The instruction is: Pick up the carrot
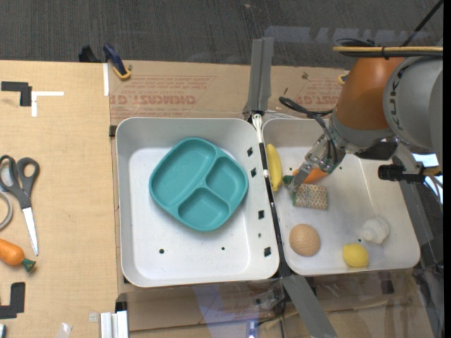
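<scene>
A robot arm [416,97] with a smooth, rounded grey shell and a broad glossy orange band [366,94] above the wrist. Below the band, the wrist narrows into darker grey metal. Thin black cables loop beside the wrist, above the fingers. A black fitting juts from the arm's side, well away from the gripper [310,174], which is small and dark.
</scene>
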Controlling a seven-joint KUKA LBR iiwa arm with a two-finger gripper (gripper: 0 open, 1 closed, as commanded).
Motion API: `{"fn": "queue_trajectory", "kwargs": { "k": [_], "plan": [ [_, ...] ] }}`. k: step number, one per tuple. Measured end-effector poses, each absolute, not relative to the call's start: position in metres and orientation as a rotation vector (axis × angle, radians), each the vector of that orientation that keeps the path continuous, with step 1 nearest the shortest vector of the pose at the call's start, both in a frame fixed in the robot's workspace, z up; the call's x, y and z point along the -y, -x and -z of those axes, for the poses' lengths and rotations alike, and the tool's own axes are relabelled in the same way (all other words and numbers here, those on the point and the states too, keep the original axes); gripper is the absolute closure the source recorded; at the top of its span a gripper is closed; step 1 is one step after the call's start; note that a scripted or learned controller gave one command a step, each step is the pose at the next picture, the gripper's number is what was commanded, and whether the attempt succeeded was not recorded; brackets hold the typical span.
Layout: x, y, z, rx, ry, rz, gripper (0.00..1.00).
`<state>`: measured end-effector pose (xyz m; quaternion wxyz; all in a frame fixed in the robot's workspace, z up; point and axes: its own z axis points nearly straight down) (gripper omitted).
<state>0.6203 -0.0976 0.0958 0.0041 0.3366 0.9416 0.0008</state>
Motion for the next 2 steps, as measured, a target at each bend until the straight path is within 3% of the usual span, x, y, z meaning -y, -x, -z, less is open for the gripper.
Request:
{"fn": "queue_trajectory", "kwargs": {
  "k": [1, 2],
  "plan": [
    [0.098, -0.620, -0.104, -2.952, -1.052, -0.001, 1.00],
    [0.028, -0.613, -0.192, -2.828, -1.364, 0.001, 1.00]
  ]
}}
